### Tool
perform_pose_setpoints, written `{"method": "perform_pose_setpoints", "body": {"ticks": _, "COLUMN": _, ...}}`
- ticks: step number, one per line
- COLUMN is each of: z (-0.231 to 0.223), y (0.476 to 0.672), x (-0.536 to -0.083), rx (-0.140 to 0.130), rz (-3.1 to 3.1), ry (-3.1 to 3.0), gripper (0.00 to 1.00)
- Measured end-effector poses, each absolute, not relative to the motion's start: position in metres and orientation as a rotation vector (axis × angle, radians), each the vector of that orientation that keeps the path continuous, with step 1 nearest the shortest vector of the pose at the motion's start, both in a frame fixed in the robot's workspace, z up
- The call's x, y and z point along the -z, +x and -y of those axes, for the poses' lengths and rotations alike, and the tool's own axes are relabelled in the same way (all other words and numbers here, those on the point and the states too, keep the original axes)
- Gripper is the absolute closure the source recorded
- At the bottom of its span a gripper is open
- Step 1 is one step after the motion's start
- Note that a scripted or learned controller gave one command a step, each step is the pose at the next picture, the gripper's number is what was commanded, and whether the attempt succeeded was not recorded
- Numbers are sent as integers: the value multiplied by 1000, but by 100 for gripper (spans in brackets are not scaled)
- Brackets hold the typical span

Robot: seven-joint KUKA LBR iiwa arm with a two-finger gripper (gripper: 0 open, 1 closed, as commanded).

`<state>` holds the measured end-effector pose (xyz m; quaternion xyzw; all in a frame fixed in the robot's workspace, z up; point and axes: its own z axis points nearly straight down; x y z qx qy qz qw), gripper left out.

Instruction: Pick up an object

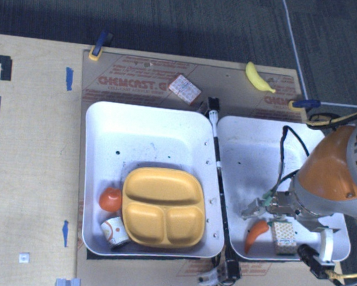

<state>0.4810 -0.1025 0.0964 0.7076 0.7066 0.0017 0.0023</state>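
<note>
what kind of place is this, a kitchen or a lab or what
Most likely a robotics lab test bench, not a kitchen. A grey-and-orange arm reaches over two white bins holding toy-like items such as a yellow divided tray, and blue tape marks sit on the wooden bench.

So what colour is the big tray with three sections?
Yellow tray, clearest in the camera view.

Glossy yellow plastic tray (163,205).
</note>
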Motion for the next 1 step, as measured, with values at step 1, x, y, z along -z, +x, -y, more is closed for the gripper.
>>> {"method": "perform_pose_setpoints", "body": {"ticks": 1, "z": 103, "y": 482, "x": -106, "rx": -8, "rz": -2214, "ry": 2218, "gripper": 100}}
